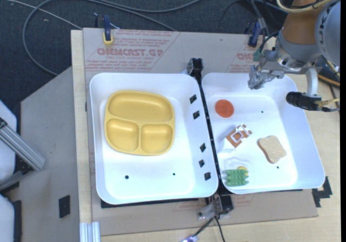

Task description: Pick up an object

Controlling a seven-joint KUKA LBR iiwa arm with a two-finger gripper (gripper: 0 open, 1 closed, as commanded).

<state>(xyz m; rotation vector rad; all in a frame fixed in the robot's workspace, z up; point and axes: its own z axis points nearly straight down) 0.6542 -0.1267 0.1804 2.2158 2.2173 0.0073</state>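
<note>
My gripper (258,80) hangs over the back edge of the right bin (303,143), with nothing seen between its fingers. Below and left of it a round orange-red disc (225,108) lies on the bin floor. Nearer the front lie a small orange and white piece (238,135), a tan slice of bread (272,149) and a green toy with a yellow spot (236,176) in the front left corner. All of these rest apart from the gripper.
The left bin (184,170) holds a yellow three-compartment plate (140,122). A black divider with clips (203,127) runs between the bins. Cardboard lies under both bins, with a blue clamp (107,28) at the back left.
</note>
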